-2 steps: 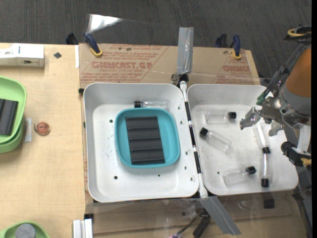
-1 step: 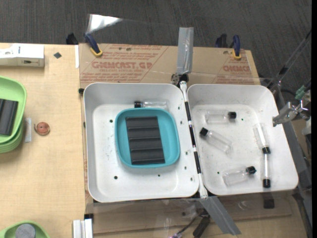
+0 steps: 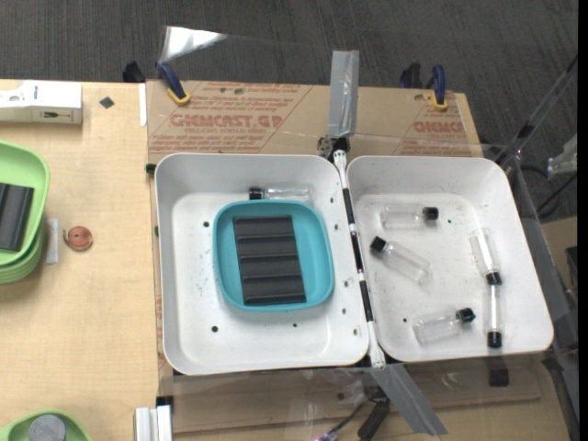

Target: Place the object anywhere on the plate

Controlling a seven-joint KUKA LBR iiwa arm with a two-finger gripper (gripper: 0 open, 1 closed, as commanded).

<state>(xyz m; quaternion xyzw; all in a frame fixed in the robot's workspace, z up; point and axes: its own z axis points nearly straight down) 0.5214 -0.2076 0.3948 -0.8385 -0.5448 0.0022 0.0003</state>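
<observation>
Camera view, left bin (image 3: 179, 274): a shallow white bin on the bench (image 3: 83, 338), holding a teal plate (image 3: 225, 246) near its middle.
Plate: square with rounded corners; a dark ribbed insert (image 3: 267, 260) lies flat in it, covering most of the plate's floor.
Vial by the plate (image 3: 276, 193): a clear vial with a black cap lies on its side on the left bin's floor, just beyond the plate's far edge (touching the rim or just apart, I cannot tell which).
Right bin (image 3: 524, 246): a second white bin, side by side with the left one, their inner walls meeting along a narrow seam.
Vials in the right bin: five clear vials with black caps, all lying on their sides and apart from one another. One (image 3: 409, 216) lies near the far wall, cap pointing right. One (image 3: 398, 256) lies slanted near the middle, cap toward the seam. One (image 3: 484, 258) lies along the right side, cap at its near end. One (image 3: 444, 324) lies near the front wall, cap to the right. One (image 3: 495, 320) lies lengthwise by the right wall, cap toward the front.
Gripper: I cannot tell its state from this view.
Bench, left part: a green tray (image 3: 28, 237) at the edge and a small round brown piece (image 3: 79, 238) beside it.
Behind the bins: a cardboard sheet (image 3: 239, 118) clamped flat.
</observation>
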